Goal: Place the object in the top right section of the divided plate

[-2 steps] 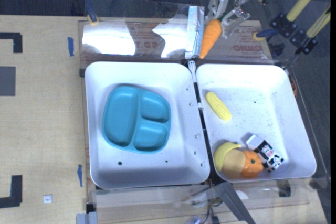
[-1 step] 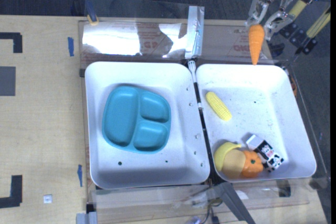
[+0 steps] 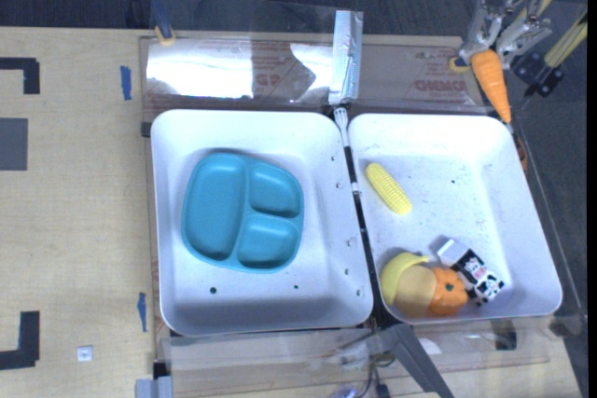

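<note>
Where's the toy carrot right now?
The carrot is at the camera view's upper right, above the back rim of the right bin, hanging from the gripper, far from the blue divided plate in the left bin.

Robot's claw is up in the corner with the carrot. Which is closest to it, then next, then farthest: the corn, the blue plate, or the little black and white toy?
From the gripper, holding the carrot:
1. Corn, upper left of the right bin.
2. Black and white toy, bottom of the right bin.
3. Blue plate, in the left bin.

Bright, even overhead light; strong glare on the clear panel behind the bins; slightly soft focus.
</note>
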Controlling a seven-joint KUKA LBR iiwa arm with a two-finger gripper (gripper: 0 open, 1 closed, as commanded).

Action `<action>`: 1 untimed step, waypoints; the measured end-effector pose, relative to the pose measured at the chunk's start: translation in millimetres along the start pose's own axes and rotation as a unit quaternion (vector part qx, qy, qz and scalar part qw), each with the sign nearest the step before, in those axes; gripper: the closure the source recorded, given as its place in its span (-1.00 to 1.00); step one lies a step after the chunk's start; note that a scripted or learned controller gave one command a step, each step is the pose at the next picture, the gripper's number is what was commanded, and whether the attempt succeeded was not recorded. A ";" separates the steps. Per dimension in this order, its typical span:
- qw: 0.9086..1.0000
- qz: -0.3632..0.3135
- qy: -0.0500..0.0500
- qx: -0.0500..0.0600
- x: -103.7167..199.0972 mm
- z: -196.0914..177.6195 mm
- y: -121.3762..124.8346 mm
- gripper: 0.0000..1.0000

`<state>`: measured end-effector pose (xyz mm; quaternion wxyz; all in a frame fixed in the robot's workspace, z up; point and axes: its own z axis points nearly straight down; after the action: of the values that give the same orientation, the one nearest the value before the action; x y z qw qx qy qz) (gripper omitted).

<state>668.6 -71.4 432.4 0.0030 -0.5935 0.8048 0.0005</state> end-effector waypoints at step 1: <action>0.995 -0.097 0.000 0.000 56.3 3.0 -17.3 1.00</action>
<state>668.5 -130.2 429.1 0.0029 -0.6692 0.7431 0.0004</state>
